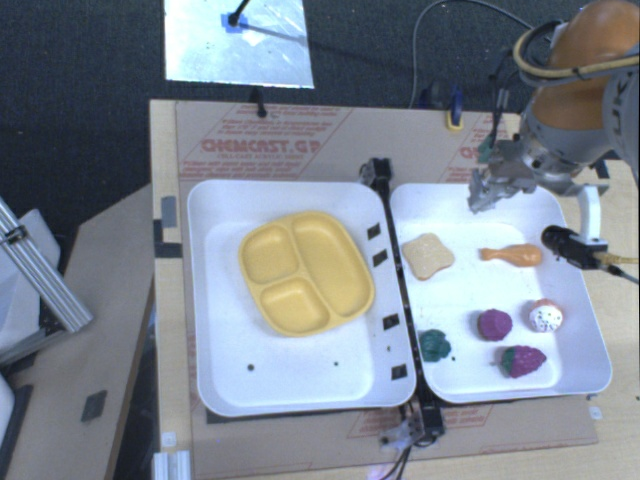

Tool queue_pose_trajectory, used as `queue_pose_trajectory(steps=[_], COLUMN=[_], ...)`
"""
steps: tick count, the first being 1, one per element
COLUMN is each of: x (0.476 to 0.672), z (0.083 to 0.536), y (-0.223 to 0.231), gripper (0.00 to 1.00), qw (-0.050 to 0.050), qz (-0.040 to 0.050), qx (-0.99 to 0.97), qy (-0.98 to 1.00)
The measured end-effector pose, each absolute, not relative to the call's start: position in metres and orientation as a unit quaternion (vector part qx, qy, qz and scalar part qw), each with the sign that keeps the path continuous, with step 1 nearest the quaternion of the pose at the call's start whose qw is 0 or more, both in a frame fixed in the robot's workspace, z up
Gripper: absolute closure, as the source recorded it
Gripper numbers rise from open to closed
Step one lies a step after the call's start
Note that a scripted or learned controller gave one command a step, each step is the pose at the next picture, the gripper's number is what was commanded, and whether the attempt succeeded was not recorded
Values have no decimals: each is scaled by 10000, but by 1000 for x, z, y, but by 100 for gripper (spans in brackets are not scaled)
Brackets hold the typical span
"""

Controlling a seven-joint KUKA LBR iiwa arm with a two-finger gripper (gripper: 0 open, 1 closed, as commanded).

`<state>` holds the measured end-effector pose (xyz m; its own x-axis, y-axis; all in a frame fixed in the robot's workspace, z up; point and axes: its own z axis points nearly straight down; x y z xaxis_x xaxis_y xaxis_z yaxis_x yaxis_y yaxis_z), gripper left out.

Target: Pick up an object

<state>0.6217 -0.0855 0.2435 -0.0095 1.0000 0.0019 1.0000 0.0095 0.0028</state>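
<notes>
The right bin (575, 303) holds several small things: a tan bread slice (428, 256), an orange drumstick (512, 256), a dark green lump (434, 345), a purple lump (494, 324), a white and orange ball (546, 316) and a magenta berry cluster (523, 360). My gripper (483, 198) hangs over the far edge of this bin, above and behind the bread slice and the drumstick. Nothing shows between its fingers.
A yellow divided plate (304, 271) lies in the left bin (225, 368). A black divider with clips (392, 278) runs between the bins. A shiny metal sheet (238, 30) lies at the back left. An aluminium rail (35, 273) stands at the left.
</notes>
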Motion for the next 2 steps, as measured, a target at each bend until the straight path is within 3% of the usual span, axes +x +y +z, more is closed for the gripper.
queue_pose_trajectory(steps=[2], x=[592], z=[254], y=[17], gripper=[100], qw=[-9], qz=[11], qx=[7033], qy=[7109])
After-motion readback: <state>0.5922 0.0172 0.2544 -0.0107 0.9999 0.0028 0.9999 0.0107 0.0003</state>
